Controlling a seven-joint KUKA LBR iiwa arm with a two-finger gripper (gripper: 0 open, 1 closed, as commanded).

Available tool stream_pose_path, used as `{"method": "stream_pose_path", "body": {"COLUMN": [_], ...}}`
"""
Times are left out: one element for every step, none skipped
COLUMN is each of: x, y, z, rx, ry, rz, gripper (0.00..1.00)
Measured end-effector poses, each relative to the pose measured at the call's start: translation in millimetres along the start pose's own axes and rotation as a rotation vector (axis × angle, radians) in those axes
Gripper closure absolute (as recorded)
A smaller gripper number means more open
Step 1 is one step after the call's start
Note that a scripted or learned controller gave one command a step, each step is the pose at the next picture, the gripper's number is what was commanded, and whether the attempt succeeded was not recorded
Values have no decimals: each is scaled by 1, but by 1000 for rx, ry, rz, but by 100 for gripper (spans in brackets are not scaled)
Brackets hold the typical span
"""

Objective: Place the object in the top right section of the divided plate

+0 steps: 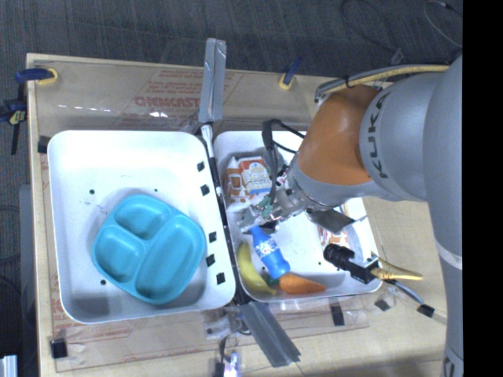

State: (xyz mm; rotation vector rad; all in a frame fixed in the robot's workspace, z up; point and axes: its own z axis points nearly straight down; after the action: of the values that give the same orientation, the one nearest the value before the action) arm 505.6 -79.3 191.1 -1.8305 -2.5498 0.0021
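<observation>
1. While the gripper (266,214) hangs low in the right bin (302,246), its grip state can't be told; the wrist hides it.
2. Count: two bins, one blue divided plate (149,246) with three sections, alone in the left bin (71,144).
3. Right bin: one blue bottle (269,256) just below the gripper, one banana (248,269) touching its left side, one carrot (299,284) at its lower end, and one red-white packet (250,177) further up.
4. The arm (393,148) covers the bin's right half.

The single camera is fixed above the worktop (118,93), looking down at a slant. It stands far enough to show the left bin (86,163) and the right bin (305,250) whole; the arm (409,132) enters from the right.
</observation>
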Motion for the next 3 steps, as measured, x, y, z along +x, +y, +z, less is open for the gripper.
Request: {"method": "stream_pose_path", "body": {"x": [16,86,135], "y": [42,74,124], "z": [-2,-8,-50], "rx": [0,0,1], "ry": [0,-1,-1], "rz": [-16,-73,-72], "gripper": [100,100,100]}}
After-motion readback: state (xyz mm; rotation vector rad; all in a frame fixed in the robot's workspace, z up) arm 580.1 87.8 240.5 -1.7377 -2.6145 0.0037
